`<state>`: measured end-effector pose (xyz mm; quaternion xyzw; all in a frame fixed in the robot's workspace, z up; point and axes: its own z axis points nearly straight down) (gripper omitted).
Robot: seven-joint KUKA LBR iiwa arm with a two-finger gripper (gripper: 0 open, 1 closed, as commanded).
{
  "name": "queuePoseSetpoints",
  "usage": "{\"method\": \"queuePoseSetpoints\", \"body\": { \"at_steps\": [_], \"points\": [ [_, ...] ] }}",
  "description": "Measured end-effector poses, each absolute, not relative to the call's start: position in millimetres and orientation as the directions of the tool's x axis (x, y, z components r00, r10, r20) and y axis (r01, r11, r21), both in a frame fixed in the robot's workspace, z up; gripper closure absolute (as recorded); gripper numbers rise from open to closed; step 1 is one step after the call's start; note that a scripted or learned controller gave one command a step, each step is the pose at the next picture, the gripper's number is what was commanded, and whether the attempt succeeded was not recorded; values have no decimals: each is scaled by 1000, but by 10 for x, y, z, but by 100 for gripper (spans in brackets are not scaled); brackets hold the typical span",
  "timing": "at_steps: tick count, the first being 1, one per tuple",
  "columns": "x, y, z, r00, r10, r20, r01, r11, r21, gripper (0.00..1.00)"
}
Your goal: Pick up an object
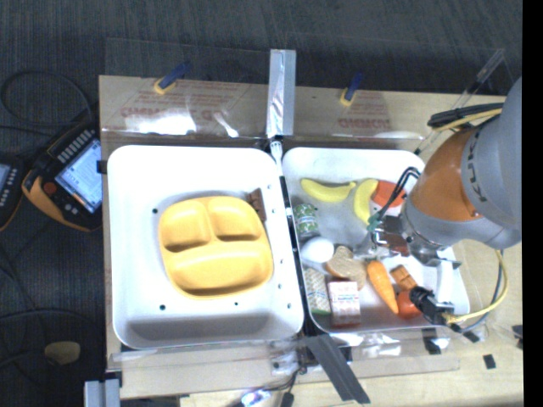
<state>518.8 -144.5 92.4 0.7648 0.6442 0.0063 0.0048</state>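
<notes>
The right bin (356, 156) holds a jumble of toy food: a yellow banana (327, 191), a second yellow piece (365, 198), a white egg (318, 250), a brown bread slice (346, 266), an orange carrot (383, 286), a small red-and-white box (344, 300) and a green-labelled can (305, 220). My gripper (379, 236) reaches down into this bin from the right, just above the bread and carrot. The wrist hides its fingertips. A red-and-white object (389, 192) lies beside the arm.
The left bin (127, 227) carries a yellow divided tray (215, 242) with a small brown item (255, 200) at its upper right corner. A divider strip (288, 227) separates the bins. A handheld pendant (68, 181) lies off the bench at left.
</notes>
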Motion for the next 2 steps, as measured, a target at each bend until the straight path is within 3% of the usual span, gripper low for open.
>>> {"method": "queuePoseSetpoints", "body": {
  "at_steps": [1,2],
  "points": [
    [5481,-2130,907,204,979,0,979,-204,15,100],
    [5872,-1553,2008,34,999,-3,999,-34,-2,100]
  ]
}}
